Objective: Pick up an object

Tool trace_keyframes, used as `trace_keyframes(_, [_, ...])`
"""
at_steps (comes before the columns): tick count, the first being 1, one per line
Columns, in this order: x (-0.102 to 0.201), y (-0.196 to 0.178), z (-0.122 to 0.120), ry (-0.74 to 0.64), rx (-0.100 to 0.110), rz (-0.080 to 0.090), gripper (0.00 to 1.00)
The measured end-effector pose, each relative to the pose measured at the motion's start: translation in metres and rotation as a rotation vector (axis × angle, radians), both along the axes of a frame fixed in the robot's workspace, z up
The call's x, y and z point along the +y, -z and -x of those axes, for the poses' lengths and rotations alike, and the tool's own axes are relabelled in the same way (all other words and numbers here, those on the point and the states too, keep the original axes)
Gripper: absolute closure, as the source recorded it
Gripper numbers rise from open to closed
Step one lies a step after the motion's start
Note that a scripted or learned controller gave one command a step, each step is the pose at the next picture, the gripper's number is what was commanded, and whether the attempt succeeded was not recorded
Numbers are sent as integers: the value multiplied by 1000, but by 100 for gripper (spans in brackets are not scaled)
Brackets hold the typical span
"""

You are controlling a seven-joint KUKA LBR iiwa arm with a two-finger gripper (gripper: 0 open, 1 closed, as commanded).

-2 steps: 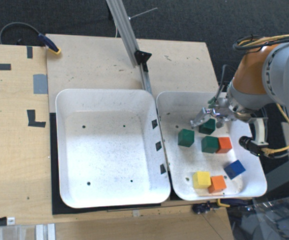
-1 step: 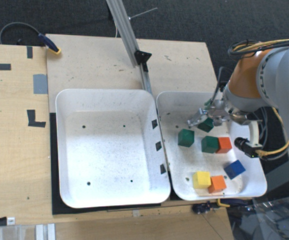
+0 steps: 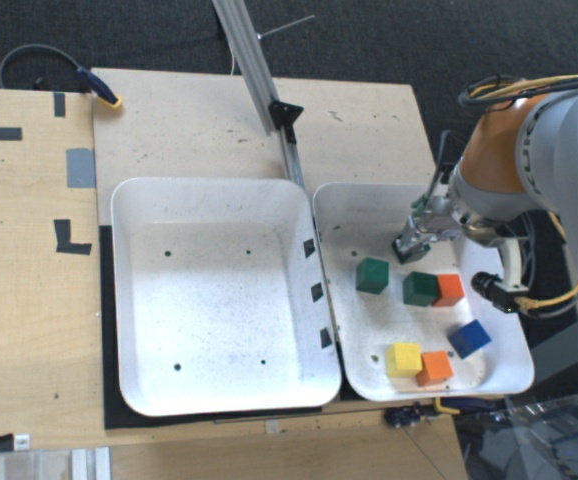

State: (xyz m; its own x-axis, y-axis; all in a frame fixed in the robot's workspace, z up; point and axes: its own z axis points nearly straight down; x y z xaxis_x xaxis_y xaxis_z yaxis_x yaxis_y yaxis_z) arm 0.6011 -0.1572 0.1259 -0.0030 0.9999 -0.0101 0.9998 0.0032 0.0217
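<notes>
in the right shallow white plastic bin: two-finger gripper low, empty, jaw gap unclear. nearest target, the dark green cube, just near of it, touching the orange cube. descend centred on green, straddling free sides.

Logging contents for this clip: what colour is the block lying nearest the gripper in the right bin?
Green: the block just below-left of the gripper, seen in the camera view.

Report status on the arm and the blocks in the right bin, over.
Gripper low over right bin, nothing seen held. Nearest: green block, dark green block touching orange block. Blue, yellow blocks nearer the front. Over.
</notes>
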Motion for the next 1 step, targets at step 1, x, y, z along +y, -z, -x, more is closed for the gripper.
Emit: trace_keyframes(1, [8,-56,-7,1,18,-9,100])
